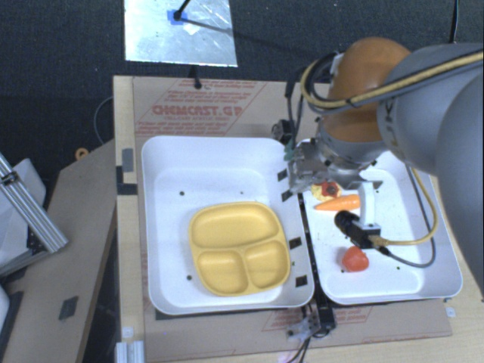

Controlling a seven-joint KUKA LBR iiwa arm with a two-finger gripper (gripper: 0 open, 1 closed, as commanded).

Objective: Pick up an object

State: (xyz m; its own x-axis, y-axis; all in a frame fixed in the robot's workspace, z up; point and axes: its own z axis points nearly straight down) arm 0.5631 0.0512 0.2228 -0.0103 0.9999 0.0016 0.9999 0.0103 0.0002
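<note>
Camera view, everything referenced to the carrot [338, 202].

- The carrot is orange and lies roughly level across the frame, on the floor of the right bin [423, 272], in the part nearest the wall shared with the other bin.
- The gripper [305, 174] is just up-left of the carrot, over the strip where the two bins meet. I see nothing held in it. Open or closed: can't tell, as the wrist body covers the tip from this angle.
- The arm [431, 104] comes in from up-right of the carrot. Its orange band sits above the carrot and covers the far end of that bin.
- A small red-and-yellow piece [330, 190] is right above the carrot, touching it or nearly so. It's partly under the gripper housing and I can't make out what it is.
- A red round piece [354, 259] is below the carrot, well apart from it, on the same bin floor.
- The left bin [155, 203] is left of the carrot, and a yellow divided plate [238, 246] lies flat in it, down-left of the carrot.
- The cardboard sheet [198, 106] on the bench [83, 195] is up-left of the carrot and runs under both bins.
</note>
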